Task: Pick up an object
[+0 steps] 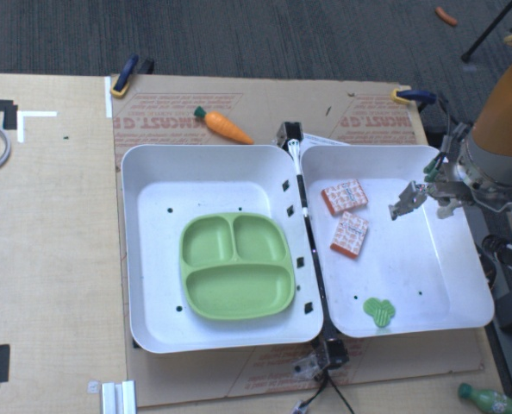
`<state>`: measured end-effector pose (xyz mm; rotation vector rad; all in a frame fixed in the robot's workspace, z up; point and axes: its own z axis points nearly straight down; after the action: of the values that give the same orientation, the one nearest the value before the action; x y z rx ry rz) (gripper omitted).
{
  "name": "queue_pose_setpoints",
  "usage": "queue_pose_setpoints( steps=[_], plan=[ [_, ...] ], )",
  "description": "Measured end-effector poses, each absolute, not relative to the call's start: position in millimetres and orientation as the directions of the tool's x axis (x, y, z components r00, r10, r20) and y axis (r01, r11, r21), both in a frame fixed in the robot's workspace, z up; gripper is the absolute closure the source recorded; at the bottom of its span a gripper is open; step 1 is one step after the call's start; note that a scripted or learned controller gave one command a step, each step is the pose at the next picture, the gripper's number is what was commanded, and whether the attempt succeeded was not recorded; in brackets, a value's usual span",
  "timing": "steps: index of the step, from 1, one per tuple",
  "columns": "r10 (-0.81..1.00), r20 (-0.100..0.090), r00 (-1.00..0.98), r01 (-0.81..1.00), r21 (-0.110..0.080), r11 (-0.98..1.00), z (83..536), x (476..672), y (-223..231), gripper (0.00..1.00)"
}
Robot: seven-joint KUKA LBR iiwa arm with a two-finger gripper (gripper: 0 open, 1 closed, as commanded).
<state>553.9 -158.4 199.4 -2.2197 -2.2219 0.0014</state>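
Observation:
Two red-and-white snack boxes lie in the right bin (pixel 463 313): one (pixel 345 197) near its back left, the other (pixel 350 235) just in front of it. A small green toy (pixel 379 311) lies near that bin's front wall. My gripper (pixel 427 206) hangs over the right part of the right bin, to the right of both boxes and apart from them. It is open, with nothing between its fingers. The arm's orange band (pixel 502 110) is at the right edge.
A green divided plate (pixel 236 266) lies in the left bin (pixel 144 231). An orange carrot toy (pixel 225 126) rests on the cardboard behind the left bin. A green bottle (pixel 489 397) lies at the bottom right, off the bench.

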Motion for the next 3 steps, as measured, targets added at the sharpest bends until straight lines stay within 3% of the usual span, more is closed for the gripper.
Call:
queue_pose_setpoints(
  steps=[1, 2, 3],
  plan=[
    [0.999, 0.000, 0.046, 0.999, 0.004, -0.046, 95.3, 556.4, -113.1, 0.00],
    [0.989, -0.001, 0.150, 0.989, 0.000, -0.150, 92.8, 620.1, -109.2, 0.00],
    [0.991, 0.000, 0.132, 0.991, -0.002, -0.132, 92.1, 597.4, -100.1, 0.00]
  ],
)
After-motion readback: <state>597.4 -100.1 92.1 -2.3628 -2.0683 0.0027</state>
